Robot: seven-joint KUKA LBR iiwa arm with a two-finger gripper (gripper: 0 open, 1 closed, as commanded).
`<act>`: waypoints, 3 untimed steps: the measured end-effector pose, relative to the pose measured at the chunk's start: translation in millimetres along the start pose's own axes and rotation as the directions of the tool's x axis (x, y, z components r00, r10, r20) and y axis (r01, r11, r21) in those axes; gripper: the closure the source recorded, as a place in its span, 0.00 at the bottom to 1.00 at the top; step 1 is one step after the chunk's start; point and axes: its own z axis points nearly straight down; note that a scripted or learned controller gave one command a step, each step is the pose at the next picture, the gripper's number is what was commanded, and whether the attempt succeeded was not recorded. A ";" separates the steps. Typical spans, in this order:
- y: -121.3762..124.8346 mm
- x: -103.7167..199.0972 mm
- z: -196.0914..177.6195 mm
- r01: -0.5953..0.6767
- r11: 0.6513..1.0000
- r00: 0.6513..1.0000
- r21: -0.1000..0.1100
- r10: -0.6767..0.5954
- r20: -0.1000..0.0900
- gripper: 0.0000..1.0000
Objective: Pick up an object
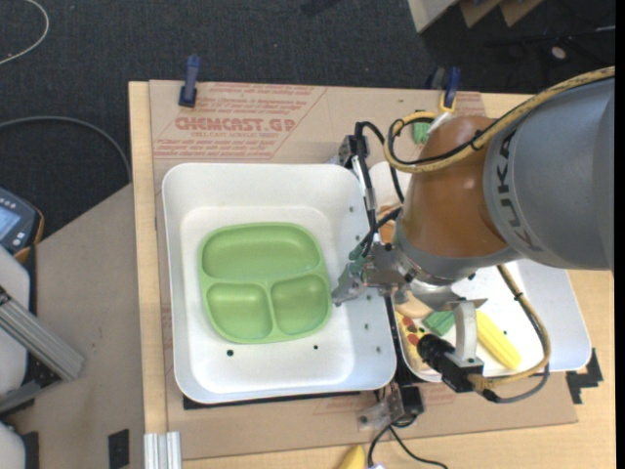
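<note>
A light green divided plate (264,280) lies flat in the left white bin (195,203), with three compartments. My gripper (350,283) hangs at the right side of that bin, just off the plate's right edge, seen from above under the orange band of the arm (454,198). In the right bin (576,325), mostly covered by the arm, lie a yellow corn cob (500,344), a green piece (441,319) and small red bits (410,322).
The bins sit on a brown cardboard sheet (244,115) held by blue clamps (189,69) at the back. Cables (363,159) run along the divide between the bins. A grey frame piece (39,340) stands off the bench at the left.
</note>
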 end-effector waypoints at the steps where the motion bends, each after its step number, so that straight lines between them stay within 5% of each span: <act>1: 2.4 -4.8 -16.2 -0.009 1.000 1.000 -0.014 0.009 0.002 1.00; 2: 34.7 51.6 -193.4 0.000 0.999 1.000 -0.032 0.000 -0.003 1.00; 3: 32.6 49.0 -195.2 -0.005 1.000 1.000 -0.016 0.005 0.003 1.00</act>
